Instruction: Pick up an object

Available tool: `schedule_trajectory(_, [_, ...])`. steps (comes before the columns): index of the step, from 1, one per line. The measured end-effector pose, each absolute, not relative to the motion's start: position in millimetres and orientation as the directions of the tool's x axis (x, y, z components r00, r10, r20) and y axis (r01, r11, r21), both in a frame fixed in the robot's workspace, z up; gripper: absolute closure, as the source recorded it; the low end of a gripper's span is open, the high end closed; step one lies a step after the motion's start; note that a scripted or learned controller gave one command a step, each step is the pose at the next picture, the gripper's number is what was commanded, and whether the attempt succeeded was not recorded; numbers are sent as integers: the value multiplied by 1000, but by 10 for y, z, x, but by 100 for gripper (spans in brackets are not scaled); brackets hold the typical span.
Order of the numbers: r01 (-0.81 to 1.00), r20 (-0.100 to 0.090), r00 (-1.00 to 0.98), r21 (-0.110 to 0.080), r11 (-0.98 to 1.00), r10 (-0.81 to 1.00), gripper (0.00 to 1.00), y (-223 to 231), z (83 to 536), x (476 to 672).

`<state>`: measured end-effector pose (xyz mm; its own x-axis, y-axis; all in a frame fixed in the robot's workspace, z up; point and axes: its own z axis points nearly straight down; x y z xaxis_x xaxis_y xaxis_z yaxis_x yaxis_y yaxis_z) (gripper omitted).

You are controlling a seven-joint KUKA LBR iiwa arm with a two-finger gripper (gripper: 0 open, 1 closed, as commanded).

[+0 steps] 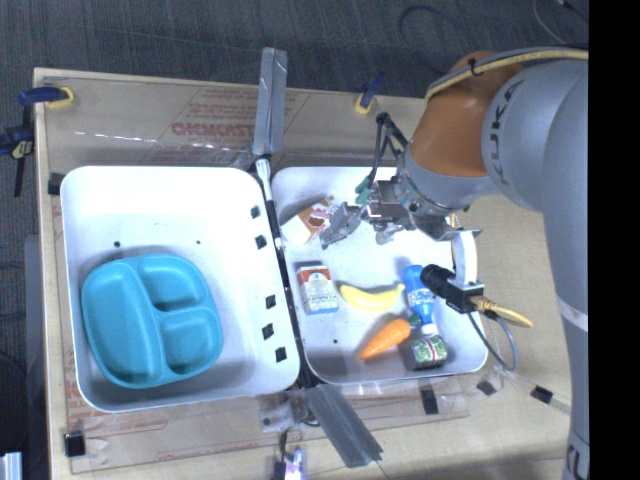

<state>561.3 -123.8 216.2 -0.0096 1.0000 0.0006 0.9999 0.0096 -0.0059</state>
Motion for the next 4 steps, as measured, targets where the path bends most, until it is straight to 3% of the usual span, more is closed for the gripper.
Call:
schedule_trajectory(1, [998,0,-63,-4,63,998,0,-1189,1934,5340])
schedule_trajectory(2, [983,-4,-180,17,180,984,0,-1554,998,5108])
schedule_trajectory(3, [992,0,-128,-3,128,992,0,-1302,909,5719])
schedule_trajectory(4, [991,1,-131,-6,131,991,100,-1302,991,5716])
